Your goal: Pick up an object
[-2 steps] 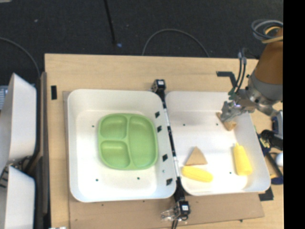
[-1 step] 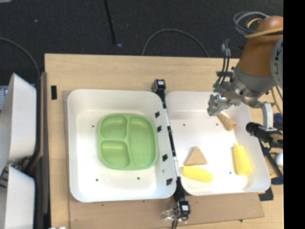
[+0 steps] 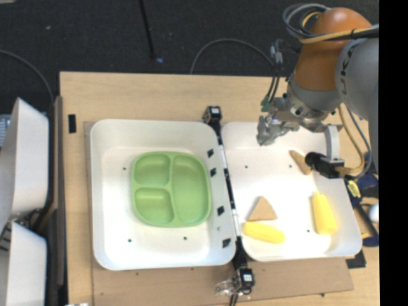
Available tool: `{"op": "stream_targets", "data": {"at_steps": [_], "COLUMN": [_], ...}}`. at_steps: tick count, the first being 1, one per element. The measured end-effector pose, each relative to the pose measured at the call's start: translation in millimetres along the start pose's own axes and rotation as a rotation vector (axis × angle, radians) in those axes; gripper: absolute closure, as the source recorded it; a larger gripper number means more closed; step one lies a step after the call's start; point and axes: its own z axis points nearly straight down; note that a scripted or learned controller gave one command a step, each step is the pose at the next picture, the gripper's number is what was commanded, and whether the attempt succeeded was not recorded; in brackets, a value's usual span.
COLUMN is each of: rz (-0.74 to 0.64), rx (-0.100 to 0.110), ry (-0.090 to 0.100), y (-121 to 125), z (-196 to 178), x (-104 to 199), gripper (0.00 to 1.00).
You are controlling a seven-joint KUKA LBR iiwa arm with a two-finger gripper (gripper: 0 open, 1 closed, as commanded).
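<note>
A divided tray (image 3: pixel 171 189) lies centred in the left bin (image 3: pixel 102 234). In the right bin (image 3: pixel 255 164), a wedge (image 3: pixel 262 210) lies at 6 o'clock, a roll (image 3: pixel 264 233) just beside it, and a second roll (image 3: pixel 324 213) at 4 o'clock.

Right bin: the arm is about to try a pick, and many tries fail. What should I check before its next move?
1. Objects to pick in the right bin: ok; a tan wedge, a near yellow piece and a right yellow piece lie there.
2. Gripper over an object: not ok; it is over bare floor at the bin's far left corner.
3. Tan wedge apart from the near yellow piece: cannot tell; they lie very close.
4. Room around the right yellow piece: ok; nothing lies against it.
5. Green plate out of the way: ok; it sits in the left bin.
</note>
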Motion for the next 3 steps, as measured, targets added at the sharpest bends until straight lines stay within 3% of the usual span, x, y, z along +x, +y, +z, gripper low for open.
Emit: {"op": "stream_targets", "data": {"at_steps": [2,3], "rz": [0.001,0.001], "rx": [0.0,0.001], "ry": [-0.001,-0.001], "y": [28,29], "z": [12,16], "x": [90,138], "gripper": [1.0,1.0]}}
